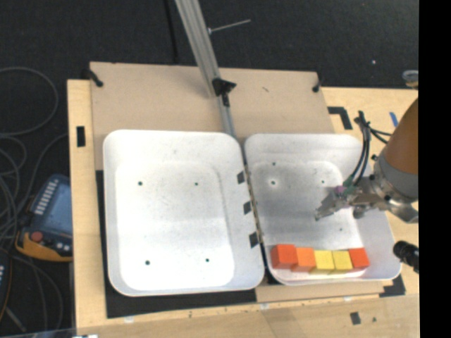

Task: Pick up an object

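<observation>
Block row (320, 259) hugs the right bin's (296, 146) near rim — gripper (330, 208) above.

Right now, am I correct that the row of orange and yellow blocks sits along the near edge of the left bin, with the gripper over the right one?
Not quite: the camera view shows the row of blocks along the near edge of the right bin, not the left bin. The gripper is indeed over the right bin.
</observation>
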